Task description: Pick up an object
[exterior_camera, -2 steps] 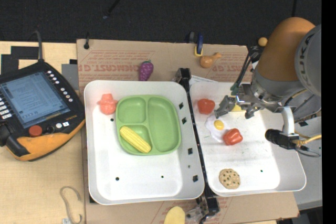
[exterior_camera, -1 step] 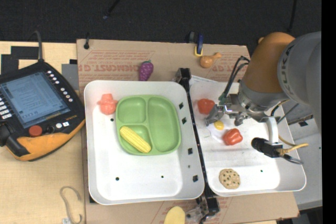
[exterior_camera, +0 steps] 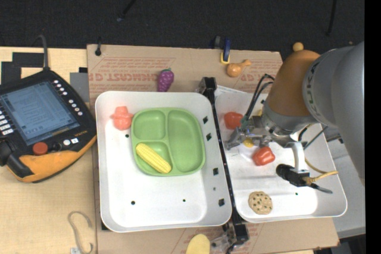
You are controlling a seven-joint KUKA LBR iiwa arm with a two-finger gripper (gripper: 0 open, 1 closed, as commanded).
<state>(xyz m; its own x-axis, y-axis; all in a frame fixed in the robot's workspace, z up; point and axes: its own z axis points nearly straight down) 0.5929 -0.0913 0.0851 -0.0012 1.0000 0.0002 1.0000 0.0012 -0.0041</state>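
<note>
I saw the gripper low in the right bin btwn two red toys; couldn't tell finger state.

Faint red print on the cardboard sheet

We can make out only one piece of lettering: a line of faded red capitals on the brown cardboard sheet that lies under the left bin, along its far edge. It stands upside down and mirrored from where we look, and we cannot spell out the word with any certainty. A second, fainter red line shows on the same cardboard farther right, also unreadable. The screen of the teach pendant carries rows of small text and its buttons bear marks, all too small and blurred for us to read.
</note>
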